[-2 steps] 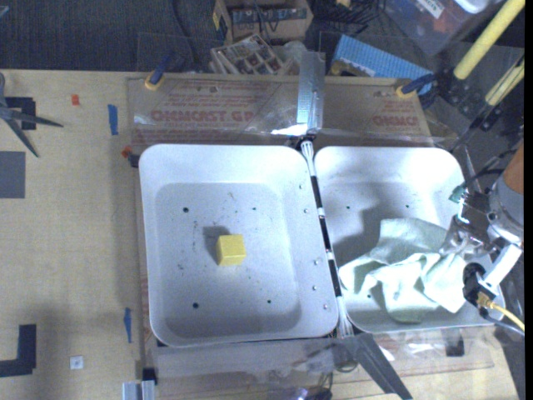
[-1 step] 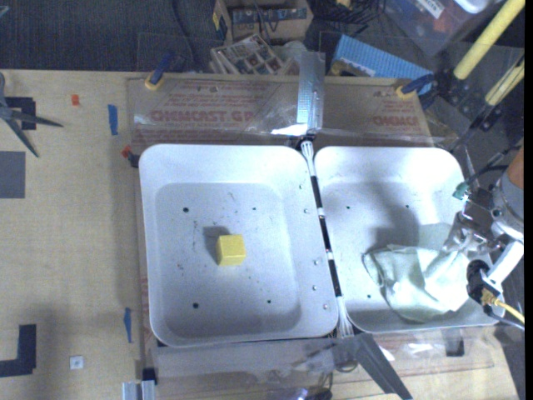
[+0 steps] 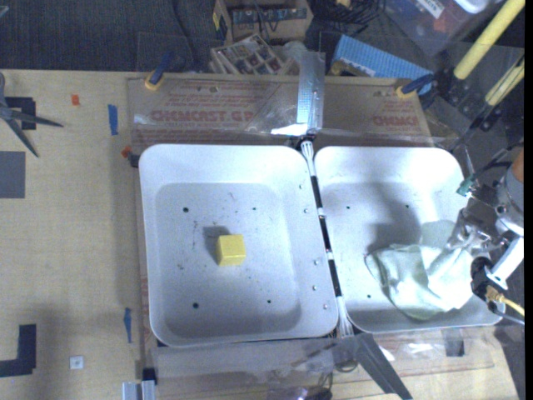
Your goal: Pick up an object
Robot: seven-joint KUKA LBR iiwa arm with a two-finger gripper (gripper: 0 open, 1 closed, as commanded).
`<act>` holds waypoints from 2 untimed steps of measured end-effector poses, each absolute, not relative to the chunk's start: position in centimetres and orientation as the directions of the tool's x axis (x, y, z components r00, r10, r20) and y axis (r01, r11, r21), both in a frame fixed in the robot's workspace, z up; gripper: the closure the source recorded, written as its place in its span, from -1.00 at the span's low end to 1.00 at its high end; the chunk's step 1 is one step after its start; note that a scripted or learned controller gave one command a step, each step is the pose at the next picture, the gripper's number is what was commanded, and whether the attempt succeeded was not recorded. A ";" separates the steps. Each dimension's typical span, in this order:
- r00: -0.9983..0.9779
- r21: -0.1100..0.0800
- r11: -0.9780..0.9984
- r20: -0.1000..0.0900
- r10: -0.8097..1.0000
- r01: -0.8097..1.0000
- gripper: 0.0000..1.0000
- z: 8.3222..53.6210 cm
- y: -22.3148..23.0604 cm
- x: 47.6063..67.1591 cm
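On the right edge of the view, the hand [image 3: 466,244] sits low over the right side of the right bin [image 3: 375,169], its metal parts pressed against a pale, crumpled cloth [image 3: 412,277]. Whether its fingers are wide or narrow cannot be told, because the metal and the light fabric blur together there, and it cannot be told either whether any of the cloth is caught between them. A strip of the cloth does slant up toward the hand, while the bulk of it lies bunched on the bin floor toward the near right corner, touching the near wall.

Across the divider where the two bins meet, the left bin [image 3: 166,173] holds a small yellow block [image 3: 231,249]. It rests flat a little left of the bin's middle, well apart from every wall, with a short shadow on its far left side. Dark specks are scattered on the bin floor around it.

Both bins stand side by side on the wooden surface [image 3: 67,223], their inner rims touching. A flat sheet of cardboard [image 3: 208,111] with red lettering lies beyond their far edges, held by clamps at its far corners. A yellow rod [image 3: 491,27] slants across the far right corner.
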State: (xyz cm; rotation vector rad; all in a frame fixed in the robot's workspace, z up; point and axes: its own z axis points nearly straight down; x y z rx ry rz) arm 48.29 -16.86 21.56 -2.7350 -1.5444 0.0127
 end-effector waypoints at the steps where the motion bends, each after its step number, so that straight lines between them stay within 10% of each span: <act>1: 0.518 -0.003 -0.518 -0.008 0.855 0.856 1.00 22.5 -17.0 48.3; 2: 0.519 -0.001 -0.519 -0.010 0.855 0.855 1.00 23.5 -17.1 48.4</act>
